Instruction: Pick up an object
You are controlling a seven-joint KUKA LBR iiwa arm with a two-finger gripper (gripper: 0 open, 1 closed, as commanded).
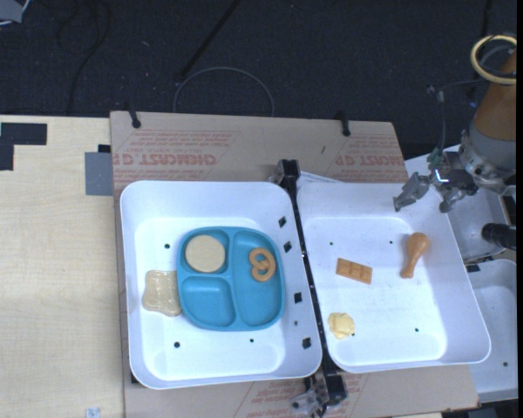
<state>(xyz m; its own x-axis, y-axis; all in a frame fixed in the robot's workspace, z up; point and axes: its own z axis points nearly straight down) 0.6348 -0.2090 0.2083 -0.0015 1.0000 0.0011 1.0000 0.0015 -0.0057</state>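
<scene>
hand (429, 192): fingers spread apart, holding nothing, up by the right bin's (471, 320) top right corner
drumstick (413, 253): right bin, just below the hand
cracker (354, 271): mid right bin
blue plate (229, 307): left bin (148, 216), pretzel (261, 265) on it

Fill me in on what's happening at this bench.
A robot arm is trying to pick up an object. Its gripper is open above the right bin's far right corner, holding nothing. That bin has a drumstick, cracker and yellow lump. The left bin holds a blue tray.
</scene>
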